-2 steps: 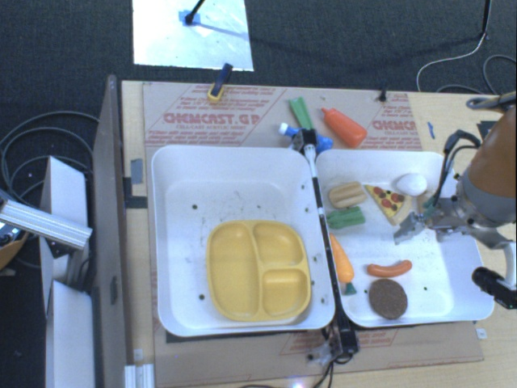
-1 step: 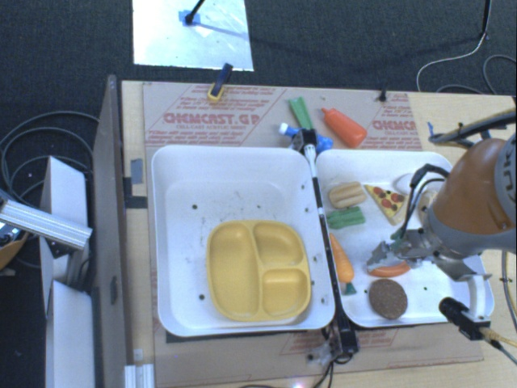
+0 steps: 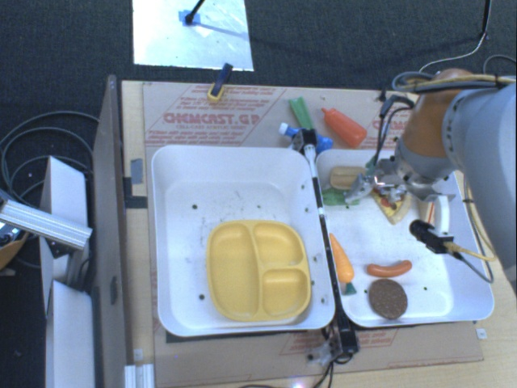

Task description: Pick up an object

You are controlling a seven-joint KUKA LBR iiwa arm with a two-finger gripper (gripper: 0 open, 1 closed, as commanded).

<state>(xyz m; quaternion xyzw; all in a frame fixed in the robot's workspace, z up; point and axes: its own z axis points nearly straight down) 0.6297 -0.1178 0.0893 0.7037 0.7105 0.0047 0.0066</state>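
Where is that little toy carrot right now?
The carrot lies in the right bin, along its left wall beside the divider between the bins, with the sausage and the brown patty to its right.

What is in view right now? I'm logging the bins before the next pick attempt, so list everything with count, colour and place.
Bins: 2, white, side by side on the bench.
Divided tray: 1, yellow, left bin.
Carrot: 1, orange, right bin, left edge.
Sausage: 1, orange-red, right bin, near front.
Patty: 1, brown, right bin, front.
Bread piece: 1, tan, right bin, back.
Pizza slice: 1, yellow-red, under the gripper.
Bottle: 1, orange, behind the bins.
Gripper: 1, grey, over the right bin's back.
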